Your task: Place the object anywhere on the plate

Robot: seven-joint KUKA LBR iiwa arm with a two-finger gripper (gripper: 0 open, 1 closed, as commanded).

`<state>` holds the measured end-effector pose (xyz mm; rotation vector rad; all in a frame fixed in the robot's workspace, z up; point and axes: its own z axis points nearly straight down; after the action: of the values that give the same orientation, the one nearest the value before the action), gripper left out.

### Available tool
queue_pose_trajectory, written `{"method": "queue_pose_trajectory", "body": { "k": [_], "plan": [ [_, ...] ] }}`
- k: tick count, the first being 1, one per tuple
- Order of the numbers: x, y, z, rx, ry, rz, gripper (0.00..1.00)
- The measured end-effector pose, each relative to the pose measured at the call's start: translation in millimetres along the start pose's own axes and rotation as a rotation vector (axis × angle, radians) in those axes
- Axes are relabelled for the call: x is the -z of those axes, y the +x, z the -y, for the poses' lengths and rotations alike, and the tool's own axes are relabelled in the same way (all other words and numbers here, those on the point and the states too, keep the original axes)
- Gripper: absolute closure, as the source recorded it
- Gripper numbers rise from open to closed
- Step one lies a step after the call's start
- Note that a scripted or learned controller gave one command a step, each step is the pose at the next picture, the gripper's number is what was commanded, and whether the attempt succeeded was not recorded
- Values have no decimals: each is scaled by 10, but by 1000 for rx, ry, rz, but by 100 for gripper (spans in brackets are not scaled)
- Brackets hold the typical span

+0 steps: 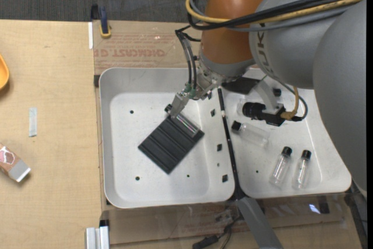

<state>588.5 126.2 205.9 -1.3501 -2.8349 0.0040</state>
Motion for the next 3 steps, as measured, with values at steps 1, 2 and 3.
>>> {"method": "queue_pose_trajectory", "body": {
  "k": [1,2,3],
  "plan": [
    [81,-15,5,-2,1,1,100],
    [81,-15,5,-3,1,1,0],
    [163,-32,10,-5,2,1,100]
  ]
}}
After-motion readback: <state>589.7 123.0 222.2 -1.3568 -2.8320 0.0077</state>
